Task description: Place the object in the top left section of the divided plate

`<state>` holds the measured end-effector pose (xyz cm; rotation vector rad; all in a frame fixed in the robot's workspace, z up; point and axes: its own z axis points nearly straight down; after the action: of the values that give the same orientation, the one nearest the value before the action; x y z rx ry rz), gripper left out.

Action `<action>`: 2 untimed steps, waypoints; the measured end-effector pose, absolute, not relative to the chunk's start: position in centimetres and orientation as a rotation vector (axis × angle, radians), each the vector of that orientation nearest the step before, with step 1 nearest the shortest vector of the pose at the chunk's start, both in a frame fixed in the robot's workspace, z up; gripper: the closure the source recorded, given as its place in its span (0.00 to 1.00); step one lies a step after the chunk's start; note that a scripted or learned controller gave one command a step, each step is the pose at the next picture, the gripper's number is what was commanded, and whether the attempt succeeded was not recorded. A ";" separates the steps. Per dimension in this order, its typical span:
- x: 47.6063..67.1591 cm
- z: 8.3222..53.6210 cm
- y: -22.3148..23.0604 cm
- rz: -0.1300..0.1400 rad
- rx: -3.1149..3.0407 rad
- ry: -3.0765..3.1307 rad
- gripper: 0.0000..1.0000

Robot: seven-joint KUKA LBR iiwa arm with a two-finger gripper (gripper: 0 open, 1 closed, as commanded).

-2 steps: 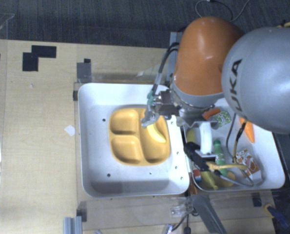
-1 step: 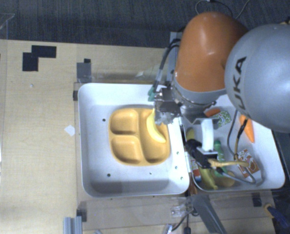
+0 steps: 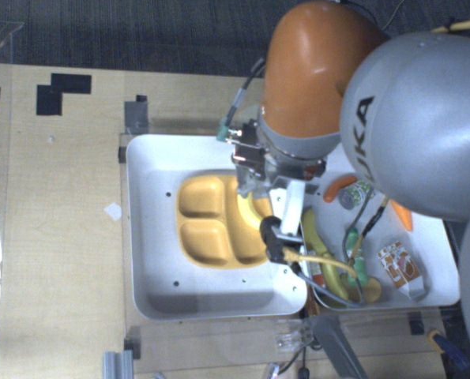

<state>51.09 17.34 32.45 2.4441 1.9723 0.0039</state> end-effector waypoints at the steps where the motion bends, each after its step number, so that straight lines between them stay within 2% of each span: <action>1: 48.7 18.6 13.6 0.003 2.346 2.089 1.00; 2: 48.9 19.7 13.7 0.009 2.344 2.090 1.00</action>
<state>48.88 13.71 19.70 2.3441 2.0904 0.0092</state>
